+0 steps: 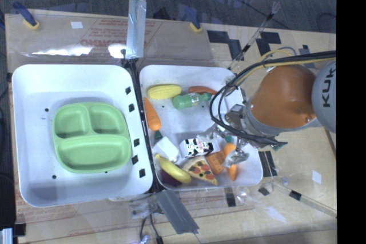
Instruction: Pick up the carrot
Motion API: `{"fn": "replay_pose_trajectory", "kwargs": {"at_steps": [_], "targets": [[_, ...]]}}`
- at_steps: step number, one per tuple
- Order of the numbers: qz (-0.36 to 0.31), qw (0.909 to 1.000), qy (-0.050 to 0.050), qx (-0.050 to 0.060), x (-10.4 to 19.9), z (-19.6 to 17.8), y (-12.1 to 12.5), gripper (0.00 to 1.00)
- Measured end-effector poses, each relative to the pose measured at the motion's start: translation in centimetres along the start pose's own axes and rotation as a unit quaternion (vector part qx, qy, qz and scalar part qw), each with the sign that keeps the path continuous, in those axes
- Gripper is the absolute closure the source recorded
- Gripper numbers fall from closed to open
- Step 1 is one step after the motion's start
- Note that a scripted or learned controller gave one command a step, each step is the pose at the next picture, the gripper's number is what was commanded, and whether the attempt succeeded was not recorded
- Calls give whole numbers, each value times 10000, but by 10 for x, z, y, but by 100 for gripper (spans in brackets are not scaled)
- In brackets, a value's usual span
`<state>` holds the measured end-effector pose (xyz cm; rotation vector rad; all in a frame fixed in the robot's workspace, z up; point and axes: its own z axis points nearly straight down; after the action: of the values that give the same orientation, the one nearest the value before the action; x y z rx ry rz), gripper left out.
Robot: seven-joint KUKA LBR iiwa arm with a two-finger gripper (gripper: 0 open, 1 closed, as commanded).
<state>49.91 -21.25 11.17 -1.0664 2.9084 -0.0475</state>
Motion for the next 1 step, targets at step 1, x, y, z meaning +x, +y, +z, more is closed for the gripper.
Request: {"fn": "replay_pose_trajectory", "kwargs": {"at_steps": [1], "targets": [[-39,10000,-44,44,-6,-15,-2,100]]}}
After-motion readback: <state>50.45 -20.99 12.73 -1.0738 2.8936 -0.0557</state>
